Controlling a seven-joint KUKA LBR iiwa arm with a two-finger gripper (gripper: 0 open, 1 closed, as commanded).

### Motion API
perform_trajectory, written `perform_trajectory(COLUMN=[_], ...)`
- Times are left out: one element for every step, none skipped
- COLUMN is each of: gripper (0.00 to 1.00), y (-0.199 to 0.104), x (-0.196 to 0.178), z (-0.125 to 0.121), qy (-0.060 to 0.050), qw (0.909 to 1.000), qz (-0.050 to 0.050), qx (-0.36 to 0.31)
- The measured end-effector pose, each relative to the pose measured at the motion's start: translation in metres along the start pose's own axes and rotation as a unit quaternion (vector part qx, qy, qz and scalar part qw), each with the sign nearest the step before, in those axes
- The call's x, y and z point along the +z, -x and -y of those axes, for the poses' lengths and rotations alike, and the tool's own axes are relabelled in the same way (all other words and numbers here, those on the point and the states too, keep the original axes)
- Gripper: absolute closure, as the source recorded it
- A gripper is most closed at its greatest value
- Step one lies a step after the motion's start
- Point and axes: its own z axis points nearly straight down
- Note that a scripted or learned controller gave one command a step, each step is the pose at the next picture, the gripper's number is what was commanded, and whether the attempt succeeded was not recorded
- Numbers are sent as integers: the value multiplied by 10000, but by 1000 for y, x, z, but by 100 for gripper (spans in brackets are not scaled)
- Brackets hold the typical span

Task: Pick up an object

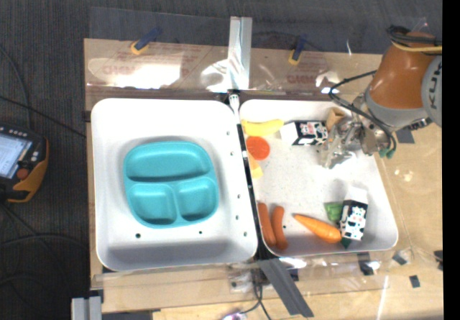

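My gripper (336, 155) hangs over the upper right part of the right bin (381, 189), with nothing seen between its metal fingers. Just left of it lies a black-and-white carton (309, 132). A yellow piece (261, 128) and an orange round piece (258, 147) sit at the bin's upper left. Along the front lie two sausages (272, 224), a carrot (318, 228), a green item (333, 210) and a second cow-patterned carton (353, 220).
The left bin (108, 167) holds a teal divided tray (171, 181). A metal post (240, 52) stands behind the divide between the bins. A handheld controller (20, 160) lies on the floor at far left.
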Motion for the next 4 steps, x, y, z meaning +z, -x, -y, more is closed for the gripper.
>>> perform_trajectory(gripper=[100, 100, 100, 100], y=[24, 18, 22, 32], x=[10, 9, -84, -156], z=[-24, -111, -210, -189], qy=[-27, -41, -19, -38], qw=[9890, 9561, 9324, 8620], qz=[-31, -37, -38, -32], qx=[1481, 2928, 3614, 5069])
